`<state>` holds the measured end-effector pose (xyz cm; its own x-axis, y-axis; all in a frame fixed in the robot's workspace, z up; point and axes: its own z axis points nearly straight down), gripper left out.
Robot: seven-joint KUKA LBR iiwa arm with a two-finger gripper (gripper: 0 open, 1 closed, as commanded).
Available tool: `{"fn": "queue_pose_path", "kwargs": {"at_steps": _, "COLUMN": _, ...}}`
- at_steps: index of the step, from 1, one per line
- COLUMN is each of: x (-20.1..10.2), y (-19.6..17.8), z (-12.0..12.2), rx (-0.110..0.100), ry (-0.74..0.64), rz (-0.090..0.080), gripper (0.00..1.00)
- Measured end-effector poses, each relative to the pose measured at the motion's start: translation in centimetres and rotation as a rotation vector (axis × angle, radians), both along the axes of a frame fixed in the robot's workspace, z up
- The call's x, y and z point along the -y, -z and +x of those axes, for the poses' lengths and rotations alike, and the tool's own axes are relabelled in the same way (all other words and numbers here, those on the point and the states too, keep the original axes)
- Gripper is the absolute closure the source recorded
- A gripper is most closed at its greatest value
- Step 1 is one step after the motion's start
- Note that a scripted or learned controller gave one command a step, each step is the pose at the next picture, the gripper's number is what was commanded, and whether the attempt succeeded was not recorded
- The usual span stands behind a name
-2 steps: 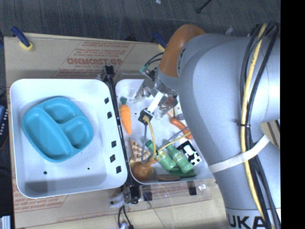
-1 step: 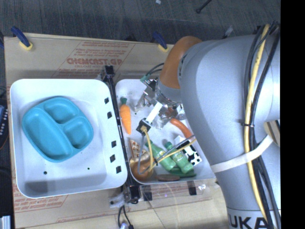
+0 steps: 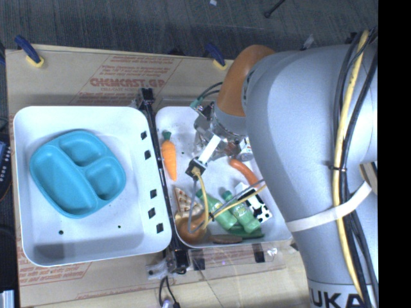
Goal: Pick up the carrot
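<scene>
Because the carrot (image 3: 169,160) lay lengthwise beside the left wall of the right bin (image 3: 182,122), just left of the gripper (image 3: 209,138), whose opening I could not tell, a clean pick likely called for descending centred over it and closing across its width.

A tray (image 3: 77,172) sits in the left bin (image 3: 77,239). In the right bin (image 3: 182,123) the carrot (image 3: 169,160) lies by the left wall, a waffle (image 3: 184,201) before it, a sausage (image 3: 243,169) to its right.
</scene>
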<state>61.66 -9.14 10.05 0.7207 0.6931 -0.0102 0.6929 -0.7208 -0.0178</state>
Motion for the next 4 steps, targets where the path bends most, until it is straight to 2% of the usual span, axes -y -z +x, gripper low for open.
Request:
{"fn": "queue_pose_path", "kwargs": {"at_steps": 1, "x": -7.0, "y": -9.5, "z": -3.7, "rx": 0.017, "ry": 0.056, "rz": -0.001, "gripper": 1.00}}
{"fn": "queue_pose_path", "kwargs": {"at_steps": 2, "x": -12.2, "y": -11.6, "z": -3.1, "rx": 0.009, "ry": 0.156, "rz": -0.008, "gripper": 1.00}}
{"fn": "queue_pose_path", "kwargs": {"at_steps": 3, "x": -14.5, "y": -9.1, "z": -11.7, "rx": 0.006, "ry": -0.204, "rz": -0.001, "gripper": 1.00}}
{"fn": "queue_pose_path", "kwargs": {"at_steps": 4, "x": -10.1, "y": -10.8, "z": -14.1, "rx": 0.008, "ry": 0.478, "rz": -0.011, "gripper": 1.00}}
